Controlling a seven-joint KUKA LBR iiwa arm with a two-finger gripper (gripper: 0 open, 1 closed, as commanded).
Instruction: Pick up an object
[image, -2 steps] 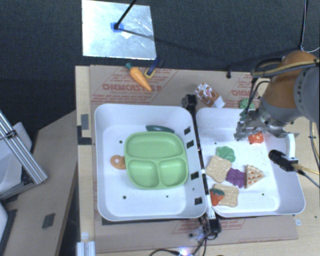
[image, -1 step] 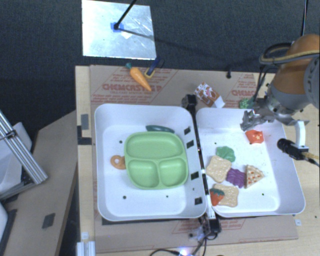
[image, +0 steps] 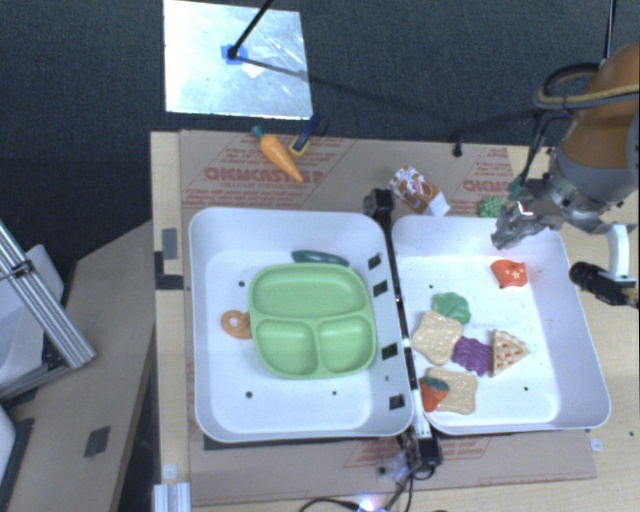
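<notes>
Two shallow white plastic bins sit side by side on my bench. The left bin (image: 215, 300) holds one pale green three-compartment plastic tray (image: 310, 320), one small orange ring (image: 236, 324) just beside the tray's left edge, and one dark green sliver (image: 320, 258) peeking out behind the tray's far rim. The right bin (image: 570, 350) holds seven toy foods: one red-orange pepper-shaped piece (image: 509, 272), one green leafy piece (image: 451, 306), one tan cracker-like slab (image: 436, 338), one purple cluster (image: 471, 353), one pizza-slice wedge (image: 507, 350), one tan toast piece (image: 459, 391) and one small red strawberry-like piece (image: 433, 393) touching the toast.

My pincer (image: 508, 232) hangs over the far right corner of the right bin, pointing down. It is small and blurred from here, so I cannot tell whether it is spread or closed, and I see nothing held in it. The red-orange piece lies near it, just toward the camera, and apart from it.

Outside the bins, on the brown cardboard at the back, lie one orange toy carrot (image: 281, 157), one red-and-white printed packet (image: 414, 189) and one small green lump (image: 490, 207) near my wrist. A silvery square sheet (image: 238, 60) lies further back.
</notes>
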